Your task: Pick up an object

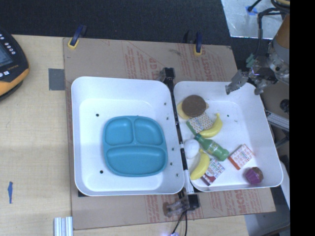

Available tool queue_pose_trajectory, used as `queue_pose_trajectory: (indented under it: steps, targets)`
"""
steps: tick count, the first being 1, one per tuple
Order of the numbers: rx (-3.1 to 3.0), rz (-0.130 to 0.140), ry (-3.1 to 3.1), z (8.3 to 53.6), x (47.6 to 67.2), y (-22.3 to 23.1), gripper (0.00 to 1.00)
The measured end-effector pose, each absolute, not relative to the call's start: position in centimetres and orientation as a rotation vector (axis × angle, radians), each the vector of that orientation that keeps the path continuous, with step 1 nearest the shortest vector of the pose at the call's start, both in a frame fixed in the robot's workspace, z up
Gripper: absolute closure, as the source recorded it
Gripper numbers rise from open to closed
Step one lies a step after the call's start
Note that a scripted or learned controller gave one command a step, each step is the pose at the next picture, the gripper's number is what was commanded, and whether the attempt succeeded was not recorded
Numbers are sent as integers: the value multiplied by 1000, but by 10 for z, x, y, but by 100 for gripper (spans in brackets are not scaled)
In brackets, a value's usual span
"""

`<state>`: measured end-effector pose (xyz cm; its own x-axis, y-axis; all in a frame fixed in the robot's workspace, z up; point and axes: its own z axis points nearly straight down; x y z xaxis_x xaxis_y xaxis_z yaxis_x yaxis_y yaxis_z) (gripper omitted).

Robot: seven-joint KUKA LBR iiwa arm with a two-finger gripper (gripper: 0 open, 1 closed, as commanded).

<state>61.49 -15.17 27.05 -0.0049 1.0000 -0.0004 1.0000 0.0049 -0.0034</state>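
Cardboard (147, 58) covers the bench under both bins, and at the far left you have a yellow and black handheld unit (10, 63) lying on the wood. Moving right, your left bin (83, 132) holds a blue divided plate (134, 145), flat and roughly centred. Cross the divider and your right bin (256, 117) carries the clutter: a brown round cookie-like disc (194, 105) near the upper left, a yellow banana (212, 127) just below it touching a printed packet (199, 124), then a green bottle (212, 148) lying on its side with a white ball (190, 148) just beside its cap. Below those you see a second banana (200, 167) against a small printed card (213, 171). Further right sit a red and white carton (241, 156) and a purple round object (254, 175) near the lower right corner. Your gripper (235, 85) hangs over the bin's upper right rim, well apart from every object, with nothing between its tips; whether they are spread or pressed together cannot be told from here.
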Motion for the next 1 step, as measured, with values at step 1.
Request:
queue_pose_trajectory:
  steps: [1]
  targets:
    - [-2208, 15, -2215, 172, 556, -125, 0]
